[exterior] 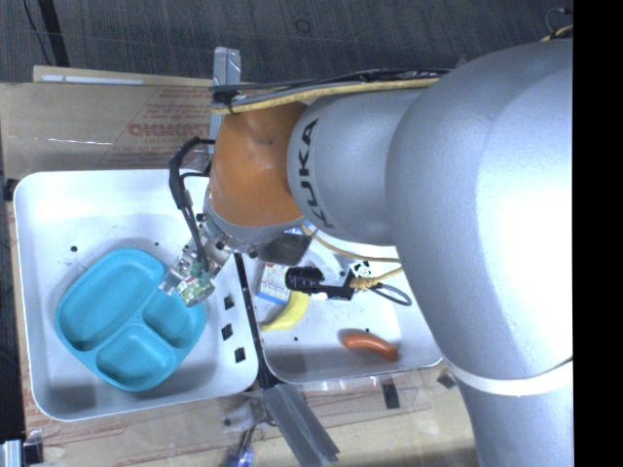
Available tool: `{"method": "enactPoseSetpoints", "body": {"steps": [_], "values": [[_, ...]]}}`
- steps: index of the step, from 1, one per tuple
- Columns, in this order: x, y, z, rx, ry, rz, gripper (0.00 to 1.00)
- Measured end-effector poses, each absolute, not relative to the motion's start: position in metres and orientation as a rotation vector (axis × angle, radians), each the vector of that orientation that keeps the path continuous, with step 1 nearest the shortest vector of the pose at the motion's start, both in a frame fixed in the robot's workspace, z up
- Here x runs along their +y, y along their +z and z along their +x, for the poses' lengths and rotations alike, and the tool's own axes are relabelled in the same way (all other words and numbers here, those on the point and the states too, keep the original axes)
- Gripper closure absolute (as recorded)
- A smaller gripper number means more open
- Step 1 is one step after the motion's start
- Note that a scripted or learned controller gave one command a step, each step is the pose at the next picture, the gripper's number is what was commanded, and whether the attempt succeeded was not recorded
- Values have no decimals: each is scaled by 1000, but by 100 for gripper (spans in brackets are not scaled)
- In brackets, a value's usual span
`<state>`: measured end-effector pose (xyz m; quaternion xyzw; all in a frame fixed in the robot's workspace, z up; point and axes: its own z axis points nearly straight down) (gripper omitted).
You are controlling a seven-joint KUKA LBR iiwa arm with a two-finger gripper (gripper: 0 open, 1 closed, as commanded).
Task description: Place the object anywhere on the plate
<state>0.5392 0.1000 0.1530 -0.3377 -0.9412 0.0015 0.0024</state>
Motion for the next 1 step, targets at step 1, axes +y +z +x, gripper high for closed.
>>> {"method": "enactPoseSetpoints", "body": {"steps": [1], "values": [[100, 153, 539, -2953, 4, -1061, 0]]}}
